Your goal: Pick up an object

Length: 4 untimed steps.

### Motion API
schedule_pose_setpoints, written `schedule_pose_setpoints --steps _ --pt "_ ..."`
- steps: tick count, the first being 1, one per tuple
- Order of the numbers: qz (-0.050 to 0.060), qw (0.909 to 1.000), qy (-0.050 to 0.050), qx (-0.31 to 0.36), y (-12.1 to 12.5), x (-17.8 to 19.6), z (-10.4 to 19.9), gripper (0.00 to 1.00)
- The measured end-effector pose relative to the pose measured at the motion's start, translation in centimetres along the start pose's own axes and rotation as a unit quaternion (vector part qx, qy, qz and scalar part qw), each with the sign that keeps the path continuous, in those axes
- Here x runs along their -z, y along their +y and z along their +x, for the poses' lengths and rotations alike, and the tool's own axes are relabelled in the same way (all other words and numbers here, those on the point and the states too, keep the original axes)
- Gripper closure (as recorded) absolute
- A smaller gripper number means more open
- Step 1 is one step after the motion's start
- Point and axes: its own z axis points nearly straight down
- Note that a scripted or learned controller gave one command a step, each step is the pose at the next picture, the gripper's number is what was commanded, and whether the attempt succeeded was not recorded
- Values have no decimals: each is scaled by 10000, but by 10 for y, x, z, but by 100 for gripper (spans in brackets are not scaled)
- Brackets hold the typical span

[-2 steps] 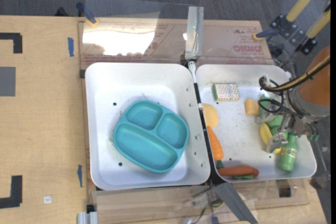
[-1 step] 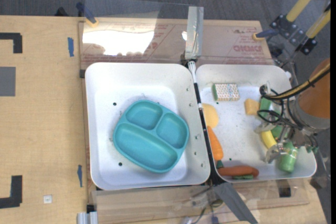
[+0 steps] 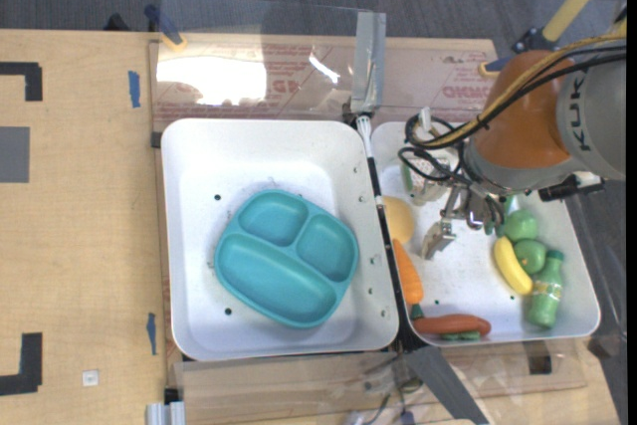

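- Fingers [image 3: 434, 242] of the gripper [image 3: 446, 232] look spread, pinching nothing (hard to see).
- Just beside them, the carrot [image 3: 407, 277] hugs the bin [image 3: 575, 214] wall, so they might slip off it.

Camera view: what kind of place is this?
Likely a robot lab pick-and-place bench: a KUKA arm over two white bins, toy food like a banana, and a teal divided plate.

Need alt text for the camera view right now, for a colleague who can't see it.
The end effector hangs over the right bin, which holds a banana, carrot and other toy foods. The left bin holds a teal divided plate.
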Motion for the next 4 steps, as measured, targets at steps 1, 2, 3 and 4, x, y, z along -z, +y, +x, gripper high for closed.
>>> schedule_pose_setpoints --steps 1,2,3,4 --pt "40 9823 27 1872 -110 1 21 0" --pt "15 9805 14 1966 -53 2 76 0" --pt "23 9965 3 840 -54 0 9 0" --pt "31 10000 35 46 -76 -2 -74 0"
